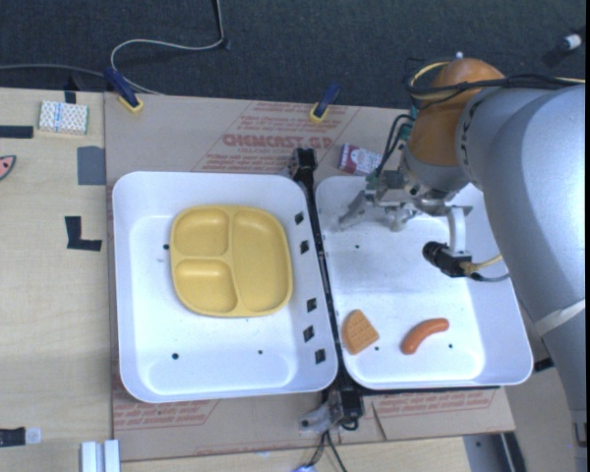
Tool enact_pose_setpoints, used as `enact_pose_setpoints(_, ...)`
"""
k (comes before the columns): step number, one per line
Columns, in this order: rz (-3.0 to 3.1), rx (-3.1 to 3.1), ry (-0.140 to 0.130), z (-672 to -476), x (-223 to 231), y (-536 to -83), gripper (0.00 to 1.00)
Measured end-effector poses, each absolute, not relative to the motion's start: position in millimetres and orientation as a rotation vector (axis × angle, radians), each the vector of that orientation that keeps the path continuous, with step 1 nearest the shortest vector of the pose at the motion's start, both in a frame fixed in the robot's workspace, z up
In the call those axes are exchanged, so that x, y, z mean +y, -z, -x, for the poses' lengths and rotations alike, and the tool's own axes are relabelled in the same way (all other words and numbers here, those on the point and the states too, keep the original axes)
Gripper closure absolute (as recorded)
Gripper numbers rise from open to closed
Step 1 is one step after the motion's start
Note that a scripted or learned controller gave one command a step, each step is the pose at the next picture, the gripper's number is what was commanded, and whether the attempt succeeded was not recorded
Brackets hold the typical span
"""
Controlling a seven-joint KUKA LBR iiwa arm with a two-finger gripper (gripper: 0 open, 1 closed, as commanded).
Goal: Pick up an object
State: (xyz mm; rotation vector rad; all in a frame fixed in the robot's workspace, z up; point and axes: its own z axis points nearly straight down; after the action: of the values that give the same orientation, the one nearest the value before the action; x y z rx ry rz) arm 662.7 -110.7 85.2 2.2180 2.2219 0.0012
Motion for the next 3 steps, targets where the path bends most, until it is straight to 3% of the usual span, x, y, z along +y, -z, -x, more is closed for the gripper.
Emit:
enact_pose_setpoints(1, -2.22, 2.221, 0.001, -617.8, -97.6, -85.7, 0.0)
enact_pose_setpoints(2, -2.219, 2.219, -0.001, -618.3, -97.9, -95.5, 1.0)
enact_pose_setpoints(3, -2.219, 2.22, -0.001, -618.2, -97.9, -95.3, 0.0)
